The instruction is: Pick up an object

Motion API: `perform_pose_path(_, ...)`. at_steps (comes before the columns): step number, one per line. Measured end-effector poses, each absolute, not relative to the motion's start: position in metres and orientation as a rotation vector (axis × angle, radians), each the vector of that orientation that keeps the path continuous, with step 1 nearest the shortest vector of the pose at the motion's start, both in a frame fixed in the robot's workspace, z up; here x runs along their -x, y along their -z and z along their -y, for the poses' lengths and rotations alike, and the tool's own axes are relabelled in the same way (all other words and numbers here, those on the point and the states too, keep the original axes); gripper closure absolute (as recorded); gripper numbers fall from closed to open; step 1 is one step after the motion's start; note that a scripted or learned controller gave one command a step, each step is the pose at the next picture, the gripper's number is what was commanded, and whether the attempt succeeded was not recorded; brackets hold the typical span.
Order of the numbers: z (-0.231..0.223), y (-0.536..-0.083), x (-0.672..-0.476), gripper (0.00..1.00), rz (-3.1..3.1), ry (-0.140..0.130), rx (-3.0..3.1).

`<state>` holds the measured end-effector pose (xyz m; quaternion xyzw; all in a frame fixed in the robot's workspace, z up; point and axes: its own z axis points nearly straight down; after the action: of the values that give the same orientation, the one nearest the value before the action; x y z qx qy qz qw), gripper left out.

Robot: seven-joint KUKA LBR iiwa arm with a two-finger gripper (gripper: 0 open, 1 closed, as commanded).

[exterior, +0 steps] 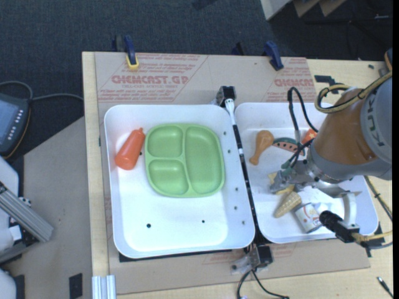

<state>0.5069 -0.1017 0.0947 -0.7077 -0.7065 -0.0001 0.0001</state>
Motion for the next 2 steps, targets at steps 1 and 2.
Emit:
perform_pose_path(1,0.105,-0.139,-0.514,1.0,2.226,0.004,2.225)
perform_pose_path(2,0.099,-0.2,-0.511,1.0,2.228,0.006,2.224)
